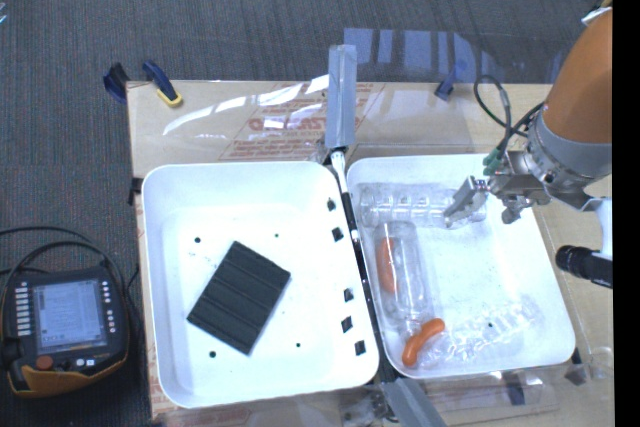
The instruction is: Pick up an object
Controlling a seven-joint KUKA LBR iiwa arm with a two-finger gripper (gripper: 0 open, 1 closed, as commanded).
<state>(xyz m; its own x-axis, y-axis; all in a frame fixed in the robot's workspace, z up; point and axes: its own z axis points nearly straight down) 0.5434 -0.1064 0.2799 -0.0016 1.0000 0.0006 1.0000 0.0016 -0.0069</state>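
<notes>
The tool (470,202) hangs over the back of the right bin (555,310), just beside a clear plastic bottle (405,208) lying there (whether it is clenched or released I cannot tell). Two more clear bottles with orange caps (402,277) (470,335) lie nearer the front, and a black ridged block (240,297) rests in the left bin (170,215).

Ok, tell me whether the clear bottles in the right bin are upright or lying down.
Lying down: all three clear bottles rest on their sides on the right bin floor.
</notes>
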